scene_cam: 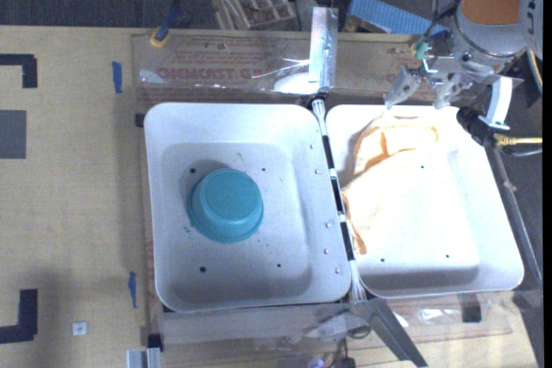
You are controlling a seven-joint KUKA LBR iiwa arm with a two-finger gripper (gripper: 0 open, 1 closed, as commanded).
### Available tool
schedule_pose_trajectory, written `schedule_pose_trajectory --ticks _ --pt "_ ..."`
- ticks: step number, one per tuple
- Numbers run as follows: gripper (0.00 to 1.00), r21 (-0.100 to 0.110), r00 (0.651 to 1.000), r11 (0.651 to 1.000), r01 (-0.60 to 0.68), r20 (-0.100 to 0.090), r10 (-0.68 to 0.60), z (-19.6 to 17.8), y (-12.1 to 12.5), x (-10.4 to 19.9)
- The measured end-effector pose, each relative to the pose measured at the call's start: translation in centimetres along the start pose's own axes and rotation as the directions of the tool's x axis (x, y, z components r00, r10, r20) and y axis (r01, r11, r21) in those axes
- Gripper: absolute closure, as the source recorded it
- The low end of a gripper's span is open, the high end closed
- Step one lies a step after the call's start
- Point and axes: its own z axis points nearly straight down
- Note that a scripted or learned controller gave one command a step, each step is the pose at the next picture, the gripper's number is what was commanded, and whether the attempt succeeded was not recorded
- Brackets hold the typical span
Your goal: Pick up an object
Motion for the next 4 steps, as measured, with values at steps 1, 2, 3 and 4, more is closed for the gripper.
schedule_pose_trajectory --ticks 1,2,3,4 --pt "0.00 -0.001 0.978 0.978 0.207 0.000 -0.207 11.2 0.2 1.0" --pt "0.00 0.000 0.955 0.955 0.296 0.001 -0.296 15.5 0.3 1.4" --pt "1.00 -0.007 0.955 0.955 0.295 0.007 -0.295 14.4 0.5 1.3" --pt "1.00 -0.003 0.967 0.967 0.255 0.002 -0.255 3.9 0.3 6.0"
